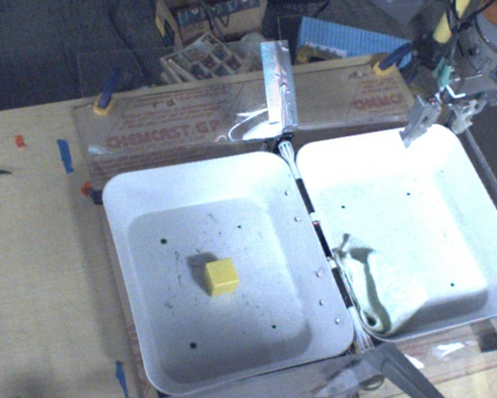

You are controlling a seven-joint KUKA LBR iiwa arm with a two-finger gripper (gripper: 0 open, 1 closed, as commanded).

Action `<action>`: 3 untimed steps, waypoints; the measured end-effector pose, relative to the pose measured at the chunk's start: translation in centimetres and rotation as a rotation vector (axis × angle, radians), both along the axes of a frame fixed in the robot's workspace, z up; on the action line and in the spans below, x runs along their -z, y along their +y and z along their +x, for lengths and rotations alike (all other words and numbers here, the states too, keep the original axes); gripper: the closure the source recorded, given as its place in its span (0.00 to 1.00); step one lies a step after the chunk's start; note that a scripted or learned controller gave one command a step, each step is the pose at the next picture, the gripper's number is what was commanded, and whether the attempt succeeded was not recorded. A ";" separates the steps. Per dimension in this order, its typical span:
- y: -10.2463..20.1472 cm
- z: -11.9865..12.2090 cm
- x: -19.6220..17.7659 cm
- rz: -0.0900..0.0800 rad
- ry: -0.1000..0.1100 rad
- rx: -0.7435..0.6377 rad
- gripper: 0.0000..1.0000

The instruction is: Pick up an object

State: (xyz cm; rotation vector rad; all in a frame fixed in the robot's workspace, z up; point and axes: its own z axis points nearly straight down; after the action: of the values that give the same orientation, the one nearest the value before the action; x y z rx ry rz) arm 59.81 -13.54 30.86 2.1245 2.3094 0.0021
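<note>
On the far left of the tabletop (pixel 34 279) lie a few small marks: blue tape strips, a red dot, and dark flat pieces near the edge. Next comes the left bin (pixel 126 205), a shallow white tray with rounded corners and small dark holes in its floor. In it sits a yellow block (pixel 222 276), a little left of the bin's middle, apart from every wall, with a short shadow on its left side. The two bins touch along a central seam. The right bin (pixel 477 200) holds a limp greenish-grey object (pixel 370 291), lying close to the seam wall in the bin's lower left part, long and bent. At the upper right, the gripper (pixel 424 122) hangs over the far right corner of the right bin, well apart from both objects. Nothing shows between its jaws; whether they are spread or pressed together cannot be told.
</note>
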 end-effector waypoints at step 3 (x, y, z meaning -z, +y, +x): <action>-8.2 3.3 2.7 0.000 -0.001 0.503 0.00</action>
State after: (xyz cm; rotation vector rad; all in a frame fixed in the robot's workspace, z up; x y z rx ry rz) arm 63.11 -21.77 28.17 2.6322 1.7077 0.0016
